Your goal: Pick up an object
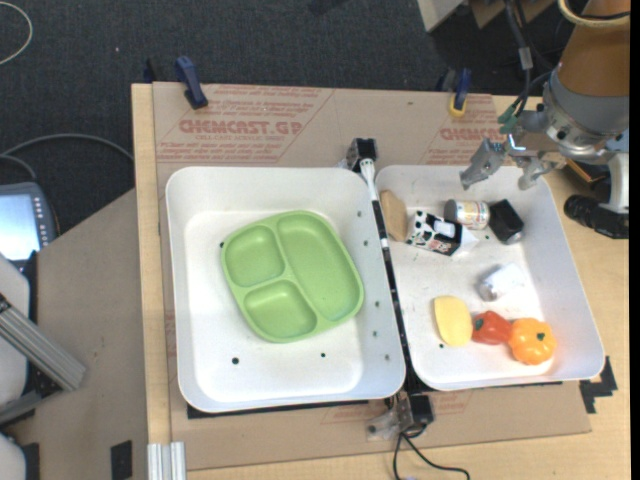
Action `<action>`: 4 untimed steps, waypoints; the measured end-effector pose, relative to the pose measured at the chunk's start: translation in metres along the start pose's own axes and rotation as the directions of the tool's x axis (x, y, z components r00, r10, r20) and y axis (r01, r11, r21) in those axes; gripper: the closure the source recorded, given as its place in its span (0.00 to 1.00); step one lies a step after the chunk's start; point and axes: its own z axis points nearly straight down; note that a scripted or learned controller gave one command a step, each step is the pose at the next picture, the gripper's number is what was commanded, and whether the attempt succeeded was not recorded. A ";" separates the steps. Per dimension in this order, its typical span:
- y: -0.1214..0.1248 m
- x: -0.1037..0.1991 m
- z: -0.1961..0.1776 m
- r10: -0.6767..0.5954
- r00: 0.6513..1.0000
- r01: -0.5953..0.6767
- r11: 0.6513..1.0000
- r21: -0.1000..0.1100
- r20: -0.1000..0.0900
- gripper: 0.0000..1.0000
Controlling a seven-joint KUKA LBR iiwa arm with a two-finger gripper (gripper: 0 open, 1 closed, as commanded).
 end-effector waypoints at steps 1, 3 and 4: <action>-0.065 0.012 0.172 0.002 1.000 -0.002 1.000 0.008 -0.002 0.00; -0.144 0.060 -0.087 -0.002 1.000 0.002 1.000 -0.020 0.002 0.00; -0.148 0.098 0.073 -0.002 1.000 0.002 1.000 0.013 -0.003 0.00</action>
